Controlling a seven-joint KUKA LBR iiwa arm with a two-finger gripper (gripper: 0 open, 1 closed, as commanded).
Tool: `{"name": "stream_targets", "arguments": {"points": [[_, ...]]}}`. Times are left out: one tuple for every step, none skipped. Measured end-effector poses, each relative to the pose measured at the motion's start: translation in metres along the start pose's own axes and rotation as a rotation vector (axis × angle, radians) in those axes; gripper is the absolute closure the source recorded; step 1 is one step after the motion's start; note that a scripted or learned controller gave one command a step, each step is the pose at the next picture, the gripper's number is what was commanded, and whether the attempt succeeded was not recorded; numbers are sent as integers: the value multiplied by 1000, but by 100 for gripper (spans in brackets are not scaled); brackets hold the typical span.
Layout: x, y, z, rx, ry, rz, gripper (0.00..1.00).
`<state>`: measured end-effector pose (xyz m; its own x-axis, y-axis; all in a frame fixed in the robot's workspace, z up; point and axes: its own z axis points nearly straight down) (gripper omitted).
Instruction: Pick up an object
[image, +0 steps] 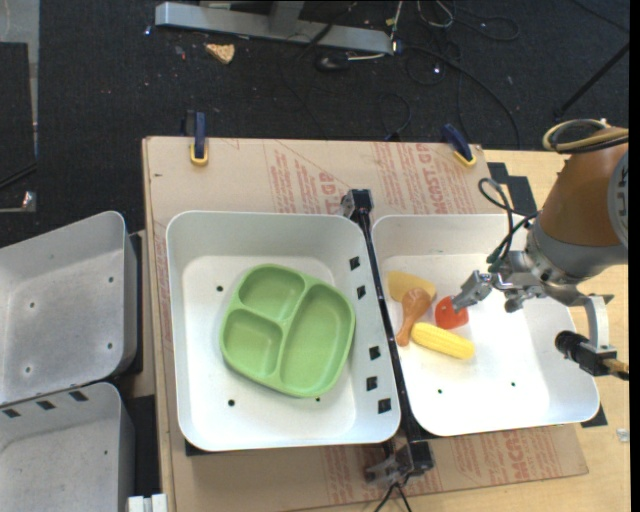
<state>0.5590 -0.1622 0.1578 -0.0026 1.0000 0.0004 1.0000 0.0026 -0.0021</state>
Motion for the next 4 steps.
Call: {"name": "stream_targets", "arguments": {"points": [[-4, 0, 42, -2, 0, 4, 0], [-4, 0, 66, -1, 0, 4, 0], [-4, 0, 56, -2, -1, 4, 100], [-11, 6, 9, -4, -1, 1, 100]]}}
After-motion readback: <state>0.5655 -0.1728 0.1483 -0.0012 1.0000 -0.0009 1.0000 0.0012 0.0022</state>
